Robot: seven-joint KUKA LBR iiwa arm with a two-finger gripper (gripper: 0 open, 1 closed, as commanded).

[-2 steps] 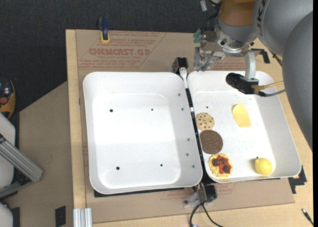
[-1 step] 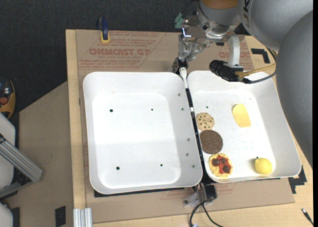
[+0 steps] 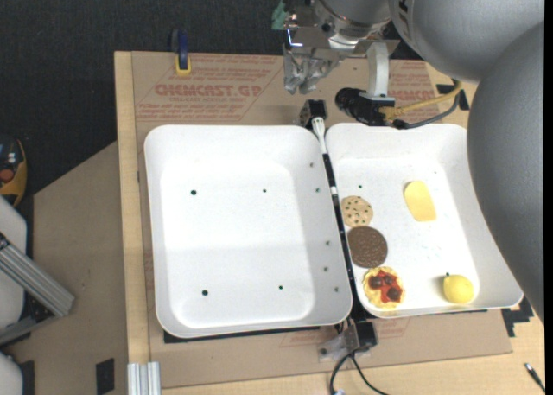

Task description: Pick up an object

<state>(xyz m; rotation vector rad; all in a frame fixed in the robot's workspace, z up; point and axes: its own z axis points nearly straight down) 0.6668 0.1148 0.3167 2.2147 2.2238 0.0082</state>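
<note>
- The grey robot arm with orange band (image 3: 484,82) enters from the right and covers the upper right corner
- Two shallow white plastic bins stand side by side, the left bin (image 3: 164,212) and the right bin (image 3: 449,147)
- The metal two-finger gripper (image 3: 302,82) hangs above the cardboard behind the bins, its fingers near together with nothing between them
- In the right bin, well apart from the gripper, lie a pale yellow block (image 3: 420,200), a dark brown round cookie (image 3: 368,246), a small tart with red topping (image 3: 384,287), a chocolate chip cookie (image 3: 356,210) and a small yellow lemon (image 3: 458,289)
</note>
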